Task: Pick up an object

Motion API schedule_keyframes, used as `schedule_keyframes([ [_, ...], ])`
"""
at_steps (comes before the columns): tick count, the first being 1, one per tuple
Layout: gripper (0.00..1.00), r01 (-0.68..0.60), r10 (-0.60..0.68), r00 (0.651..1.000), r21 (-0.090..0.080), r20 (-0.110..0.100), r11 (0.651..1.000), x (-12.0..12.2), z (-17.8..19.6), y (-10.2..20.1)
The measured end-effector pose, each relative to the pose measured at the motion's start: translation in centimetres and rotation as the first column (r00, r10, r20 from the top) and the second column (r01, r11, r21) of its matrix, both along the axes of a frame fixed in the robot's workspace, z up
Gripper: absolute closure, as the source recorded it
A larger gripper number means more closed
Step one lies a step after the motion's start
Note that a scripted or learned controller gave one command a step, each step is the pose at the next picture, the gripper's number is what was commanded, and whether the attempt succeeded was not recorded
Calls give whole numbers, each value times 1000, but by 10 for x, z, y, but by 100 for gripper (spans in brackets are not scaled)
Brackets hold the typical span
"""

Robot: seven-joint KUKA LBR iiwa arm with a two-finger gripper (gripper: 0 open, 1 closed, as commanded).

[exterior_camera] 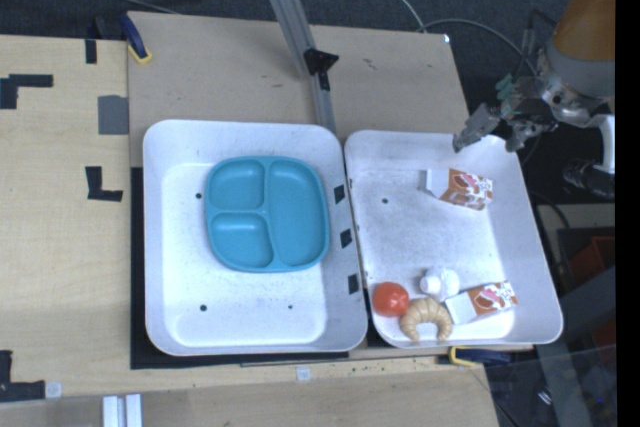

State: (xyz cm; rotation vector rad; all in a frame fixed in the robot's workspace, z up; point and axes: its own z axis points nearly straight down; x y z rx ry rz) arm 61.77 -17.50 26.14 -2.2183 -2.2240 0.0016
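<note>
Jaws of grey two-finger gripper hanging spread and empty above far right corner of right white bin. Nearest target probably small red-and-white carton, lying just below; teal divided plate in left white bin.

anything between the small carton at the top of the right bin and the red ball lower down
Nothing: in the camera view, bare white bin floor separates the orange-and-white carton from the red ball.
</note>
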Motion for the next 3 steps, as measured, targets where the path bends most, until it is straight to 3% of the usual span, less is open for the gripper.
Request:
schedule_keyframes([
  [1,0,0,0,1000,0,0,1000,0,0,0],
  [3,0,0,0,1000,1,-7,1000,9,-111,9],
])
